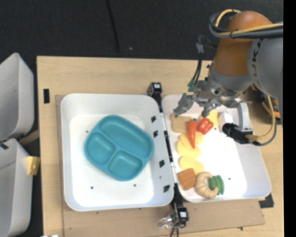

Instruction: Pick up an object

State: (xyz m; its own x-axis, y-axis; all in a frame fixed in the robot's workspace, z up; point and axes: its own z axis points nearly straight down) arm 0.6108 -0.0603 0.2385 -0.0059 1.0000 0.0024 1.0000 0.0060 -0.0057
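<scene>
The gripper (201, 104) hangs over the far end of the right bin (246, 181), just above the toy food, positioned for a pick; whether it is open or closed cannot be told. The candidates lie along this bin's left side: one red pepper (204, 126), one orange carrot (192, 131), one brown block (186, 178), one ring-shaped pastry (205, 184). The left bin (79, 191) holds one blue divided plate (119, 147)
</scene>
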